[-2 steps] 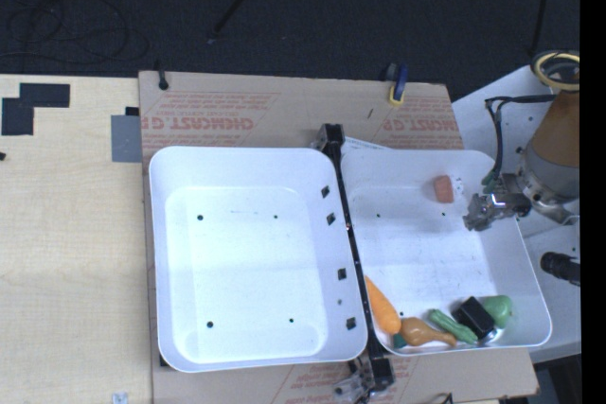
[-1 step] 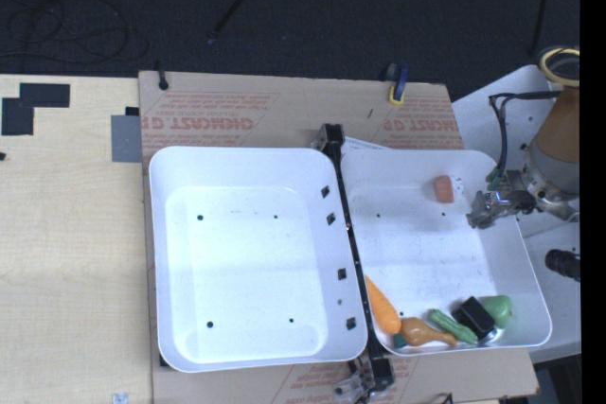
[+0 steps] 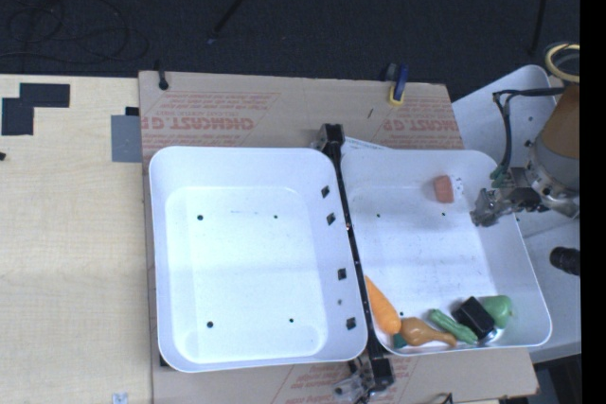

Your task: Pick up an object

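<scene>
Lying along the right white plastic bin's (image 3: 530, 270) near wall are an orange carrot-shaped toy (image 3: 381, 302), a tan piece (image 3: 415, 330), green items (image 3: 453, 326) and a black block (image 3: 473, 317). Farther back, a small pinkish block (image 3: 443, 188) is seen beside the metal gripper (image 3: 485, 206), whose state cannot be told.

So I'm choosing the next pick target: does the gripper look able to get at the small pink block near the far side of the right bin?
Probably yes. The gripper sits over the right bin's right rim, the pink block lies alone just to its left in the picture, and bare floor separates them. The other items are clustered at the near edge.
</scene>
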Robot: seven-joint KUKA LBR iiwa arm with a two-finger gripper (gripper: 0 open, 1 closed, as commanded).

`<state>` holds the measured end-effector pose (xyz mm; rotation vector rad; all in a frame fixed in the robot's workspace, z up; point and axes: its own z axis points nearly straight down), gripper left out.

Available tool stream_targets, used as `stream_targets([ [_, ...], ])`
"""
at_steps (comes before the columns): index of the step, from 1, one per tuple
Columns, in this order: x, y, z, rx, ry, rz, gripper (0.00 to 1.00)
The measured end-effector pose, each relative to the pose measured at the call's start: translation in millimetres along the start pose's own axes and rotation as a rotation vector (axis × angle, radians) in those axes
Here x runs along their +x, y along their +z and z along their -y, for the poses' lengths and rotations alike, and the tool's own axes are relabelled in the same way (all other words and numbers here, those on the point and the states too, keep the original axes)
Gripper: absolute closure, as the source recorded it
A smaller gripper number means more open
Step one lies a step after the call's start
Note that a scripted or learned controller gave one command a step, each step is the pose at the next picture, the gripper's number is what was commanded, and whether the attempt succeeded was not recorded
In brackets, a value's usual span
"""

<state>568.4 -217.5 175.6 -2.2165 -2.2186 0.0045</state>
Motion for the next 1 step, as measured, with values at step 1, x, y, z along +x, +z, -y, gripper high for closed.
stream_targets([
  [1, -1.4, -9.3, 0.5, 0.001, 0.000, 0.000, 1.00],
])
